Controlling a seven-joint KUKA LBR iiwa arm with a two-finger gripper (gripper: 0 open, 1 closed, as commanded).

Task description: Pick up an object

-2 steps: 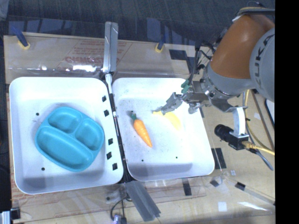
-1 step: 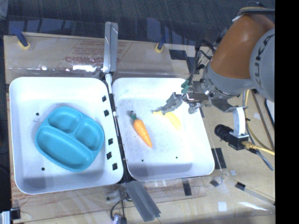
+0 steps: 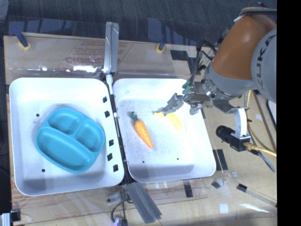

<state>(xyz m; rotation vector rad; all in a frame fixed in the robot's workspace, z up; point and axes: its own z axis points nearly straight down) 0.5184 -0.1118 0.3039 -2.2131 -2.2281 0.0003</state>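
Reaching in from the right, the grey KUKA arm with its orange band [image 3: 242, 41] lowers its two-finger hand [image 3: 165, 110] over the right-hand shallow white plastic bin [image 3: 197, 161] on the wooden bench [image 3: 263, 206]. Its fingers stand slightly apart and grip nothing, their tips hovering just beside a small yellow, banana-like plastic piece [image 3: 174, 121] that lies near the bin's middle-right.

By the look of it, this is the approach stage of the pick, with no object yet lifted. The next move appears to call for settling the fingertips astride the yellow piece, or shifting left to the orange toy carrot with a green stalk [image 3: 142, 132], before closing and rising.

That carrot lies flat near the bin's centre, well apart from the hand. Its long axis runs diagonally, the green stalk pointing to the upper left and the tapered tip to the lower right. A grasp across its narrow width would seem the surer one.

Next door, the left-hand white bin [image 3: 19, 173] holds a light-blue plastic divided plate [image 3: 70, 138].
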